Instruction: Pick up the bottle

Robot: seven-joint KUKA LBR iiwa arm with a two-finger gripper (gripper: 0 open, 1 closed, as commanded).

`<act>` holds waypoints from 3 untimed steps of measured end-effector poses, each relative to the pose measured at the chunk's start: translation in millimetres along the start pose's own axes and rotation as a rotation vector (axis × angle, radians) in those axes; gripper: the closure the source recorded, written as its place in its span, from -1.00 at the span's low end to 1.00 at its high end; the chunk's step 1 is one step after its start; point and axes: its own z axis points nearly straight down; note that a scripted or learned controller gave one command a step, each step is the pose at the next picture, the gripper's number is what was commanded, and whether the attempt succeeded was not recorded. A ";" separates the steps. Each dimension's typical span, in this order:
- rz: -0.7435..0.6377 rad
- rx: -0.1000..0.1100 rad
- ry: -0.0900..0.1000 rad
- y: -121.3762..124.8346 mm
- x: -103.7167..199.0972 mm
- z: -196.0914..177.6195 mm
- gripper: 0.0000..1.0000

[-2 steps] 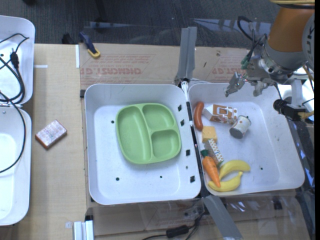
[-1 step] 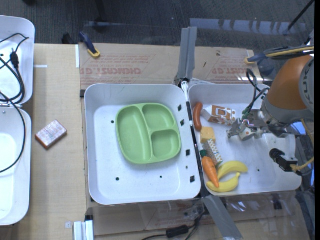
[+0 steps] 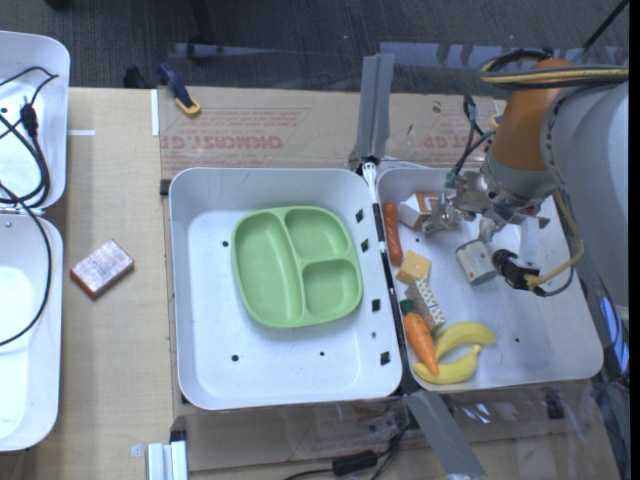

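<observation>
Gripper point(image 3: 441, 220) hangs low in the far left part of the right bin point(image 3: 560, 363), a cluster of dull metal under the grey arm point(image 3: 590, 158) and its orange band point(image 3: 520, 133). Whether it is spread or closed I cannot make out from this slant, and I see nothing clearly caught in it.

From here I cannot say for certain which item is the bottle. Closest to the gripper, just to its left and perhaps touching it, lies a small white and orange item point(image 3: 417, 208) that looks boxy, with hard edges. Further toward me lies a slim pale speckled cylinder point(image 3: 428, 300), on its side and apart from the gripper. Either could be the target.

Along the bin's left wall lies a long orange sausage-shaped piece point(image 3: 392, 230), smooth and matte. Next to it sits a yellow wedge-like block point(image 3: 413, 266), just far of the speckled cylinder. Nearer to me a toy carrot point(image 3: 420, 338) with a green top touches two glossy yellow bananas point(image 3: 457, 352).

The left bin point(image 3: 200, 298) is white like its neighbour, shallow with rounded corners, and carries a pale green three-compartment plate point(image 3: 297, 265). On the bench to the left lies a small patterned box point(image 3: 101, 268).
</observation>
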 end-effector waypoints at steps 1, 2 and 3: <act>-0.162 -0.018 -0.001 6.3 4.9 -19.5 -1.00; -0.147 -0.019 0.001 -55.8 22.8 -102.0 -1.00; -0.146 -0.018 0.001 -55.7 21.9 -110.4 1.00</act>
